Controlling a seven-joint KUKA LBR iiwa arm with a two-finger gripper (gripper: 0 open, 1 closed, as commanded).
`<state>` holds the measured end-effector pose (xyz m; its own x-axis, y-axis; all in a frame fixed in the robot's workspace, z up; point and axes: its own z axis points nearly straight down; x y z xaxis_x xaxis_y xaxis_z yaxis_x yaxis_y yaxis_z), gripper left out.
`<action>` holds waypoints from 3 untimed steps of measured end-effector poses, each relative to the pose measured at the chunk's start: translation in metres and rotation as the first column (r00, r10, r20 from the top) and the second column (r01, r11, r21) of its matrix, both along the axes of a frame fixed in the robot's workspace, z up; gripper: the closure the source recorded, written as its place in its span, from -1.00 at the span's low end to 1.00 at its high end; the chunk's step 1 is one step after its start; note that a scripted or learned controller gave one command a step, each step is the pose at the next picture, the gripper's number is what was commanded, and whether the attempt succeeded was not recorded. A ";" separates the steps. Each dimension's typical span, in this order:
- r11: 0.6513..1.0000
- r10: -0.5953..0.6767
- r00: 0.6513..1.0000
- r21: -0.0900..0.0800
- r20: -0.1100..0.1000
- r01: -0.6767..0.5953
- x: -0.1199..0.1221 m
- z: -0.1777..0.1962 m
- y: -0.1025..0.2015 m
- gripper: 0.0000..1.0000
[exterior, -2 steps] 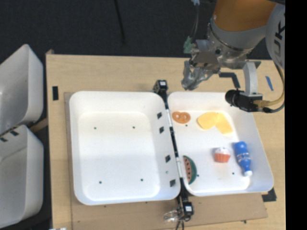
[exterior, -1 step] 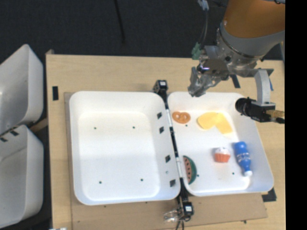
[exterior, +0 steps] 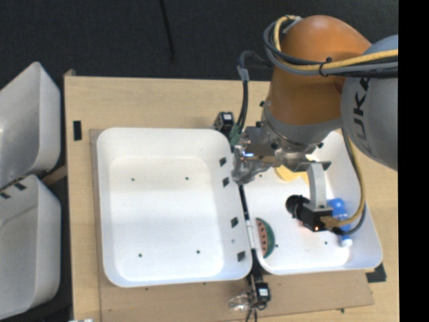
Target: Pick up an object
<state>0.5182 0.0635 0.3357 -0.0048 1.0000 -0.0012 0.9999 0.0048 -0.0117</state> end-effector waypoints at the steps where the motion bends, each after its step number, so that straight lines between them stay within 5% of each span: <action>1: 1.000 0.001 1.000 0.003 0.024 -0.001 0.006 0.113 0.018 1.00; 2: 1.000 -0.002 1.000 0.001 0.013 0.002 -0.029 0.113 0.029 1.00; 3: 1.000 -0.009 1.000 -0.002 0.006 0.009 -0.028 0.038 -0.013 1.00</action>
